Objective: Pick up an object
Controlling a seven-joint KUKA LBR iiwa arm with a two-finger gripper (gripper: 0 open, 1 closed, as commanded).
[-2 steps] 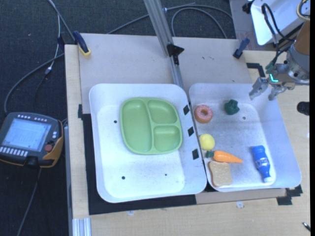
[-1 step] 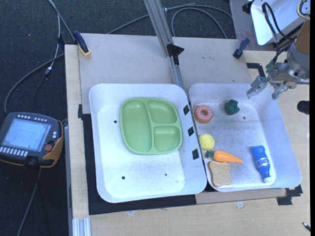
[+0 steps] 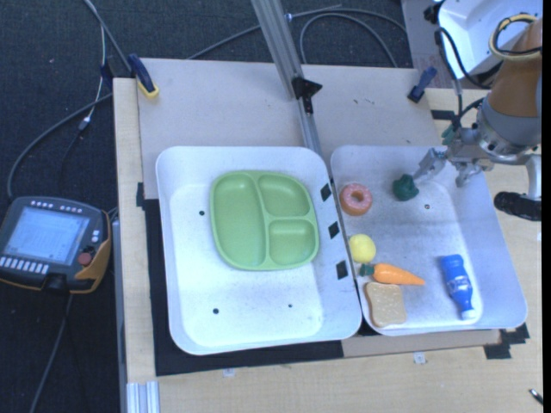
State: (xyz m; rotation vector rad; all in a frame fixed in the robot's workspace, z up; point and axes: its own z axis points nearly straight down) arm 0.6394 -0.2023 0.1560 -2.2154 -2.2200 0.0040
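The pincer [image 3: 448,169] hangs spread over the right bin [image 3: 482,231], one finger near the green toy [image 3: 405,187], probably its target.

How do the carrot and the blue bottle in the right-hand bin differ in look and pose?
The carrot is orange with a green top; the blue bottle is blue with a white label. The carrot lies roughly across the bin, while the bottle lies along it, front to back. Both lie flat in the right bin.
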